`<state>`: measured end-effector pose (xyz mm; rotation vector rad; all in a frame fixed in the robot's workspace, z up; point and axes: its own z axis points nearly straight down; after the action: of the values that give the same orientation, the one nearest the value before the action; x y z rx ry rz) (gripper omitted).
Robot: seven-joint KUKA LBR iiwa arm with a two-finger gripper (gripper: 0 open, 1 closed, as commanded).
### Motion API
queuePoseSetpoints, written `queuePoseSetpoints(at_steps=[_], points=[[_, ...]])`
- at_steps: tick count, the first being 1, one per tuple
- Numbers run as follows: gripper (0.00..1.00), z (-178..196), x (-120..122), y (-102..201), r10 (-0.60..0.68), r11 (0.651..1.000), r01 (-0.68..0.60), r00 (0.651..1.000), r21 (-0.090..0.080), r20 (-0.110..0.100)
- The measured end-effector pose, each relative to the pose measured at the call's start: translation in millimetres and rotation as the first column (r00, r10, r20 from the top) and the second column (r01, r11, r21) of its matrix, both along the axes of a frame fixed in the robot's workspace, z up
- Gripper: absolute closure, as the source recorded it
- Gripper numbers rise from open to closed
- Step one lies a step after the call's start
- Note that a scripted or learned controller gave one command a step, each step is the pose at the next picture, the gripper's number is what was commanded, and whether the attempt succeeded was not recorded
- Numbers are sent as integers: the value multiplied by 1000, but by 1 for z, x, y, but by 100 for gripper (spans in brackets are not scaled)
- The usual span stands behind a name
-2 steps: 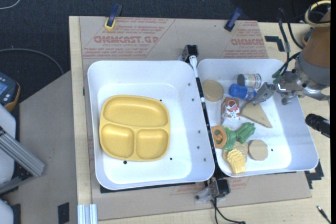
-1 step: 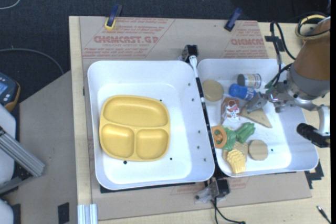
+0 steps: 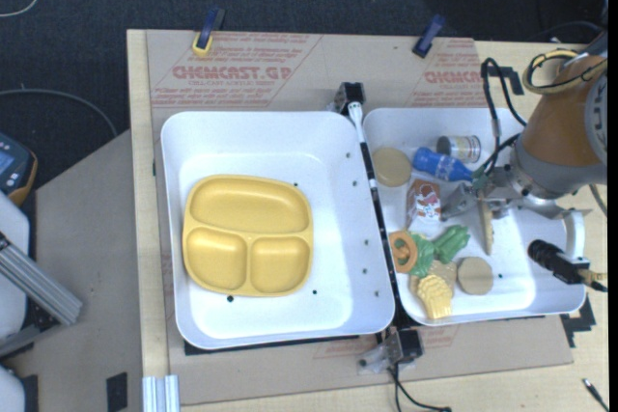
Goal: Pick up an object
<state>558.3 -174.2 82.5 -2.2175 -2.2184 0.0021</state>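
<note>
Cardboard-topped bench (image 3: 290, 63), pincer (image 3: 480, 207) low in right bin (image 3: 550, 289), grip state unclear

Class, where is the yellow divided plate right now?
The yellow plate lies in the left bin, slightly left of its middle, apart from the small objects heaped in the right bin.

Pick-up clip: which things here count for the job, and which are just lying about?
Job: gripper; right bin pickables: blue bottle, green toy, corn, two tan discs.

Lying about: yellow tray, left bin, two clamps.
</note>
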Motion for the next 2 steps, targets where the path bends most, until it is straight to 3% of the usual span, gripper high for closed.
queuePoseSetpoints(at_steps=[1,2], points=[[100,13,1,-1,-2,1000,2,1000,-3,4],[100,59,7,-7,0,1000,0,1000,-6,11]])
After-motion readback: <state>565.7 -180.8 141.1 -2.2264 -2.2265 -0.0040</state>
